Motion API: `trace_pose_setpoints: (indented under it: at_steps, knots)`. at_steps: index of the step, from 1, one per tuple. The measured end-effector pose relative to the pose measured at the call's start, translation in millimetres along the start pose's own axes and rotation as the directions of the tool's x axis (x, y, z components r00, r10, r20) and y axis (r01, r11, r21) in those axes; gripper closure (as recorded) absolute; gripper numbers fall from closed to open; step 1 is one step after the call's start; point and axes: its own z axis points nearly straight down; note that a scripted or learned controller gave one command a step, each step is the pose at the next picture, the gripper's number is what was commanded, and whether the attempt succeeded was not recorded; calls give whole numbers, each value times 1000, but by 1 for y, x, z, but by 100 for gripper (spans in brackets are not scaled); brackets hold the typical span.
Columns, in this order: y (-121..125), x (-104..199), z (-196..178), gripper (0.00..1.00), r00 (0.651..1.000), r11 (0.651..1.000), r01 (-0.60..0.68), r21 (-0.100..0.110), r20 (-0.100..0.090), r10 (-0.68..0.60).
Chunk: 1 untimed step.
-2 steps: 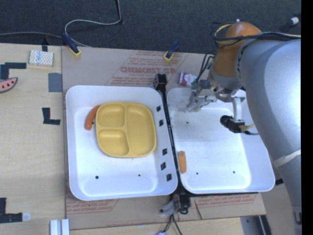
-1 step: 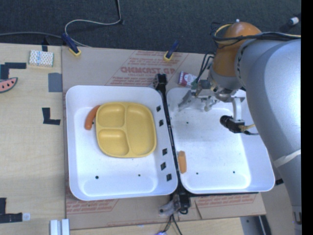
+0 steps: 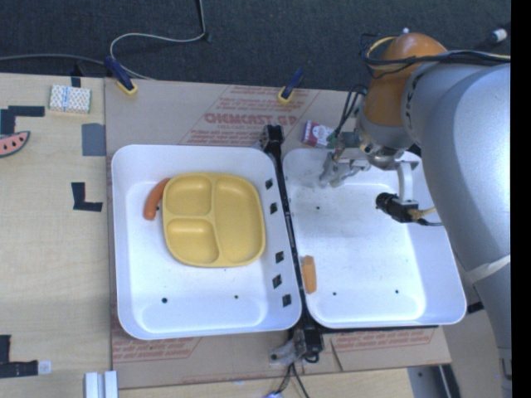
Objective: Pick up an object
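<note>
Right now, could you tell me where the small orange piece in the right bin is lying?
The small orange piece lies in the right bin, against its left wall near the divider between bins, well below the gripper.

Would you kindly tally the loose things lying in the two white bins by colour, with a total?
Yellow: 1, the divided plate in the left bin.
Orange: 2, a carrot-like piece touching the plate's left edge, and a smaller orange piece by the right bin's left wall.
Total: 3
</note>
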Motion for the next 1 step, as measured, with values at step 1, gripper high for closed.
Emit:
trace_pose_setpoints:
  at_steps: [1]
  knots:
    - [0,0,0,0,1000,1000,0,1,0,0]
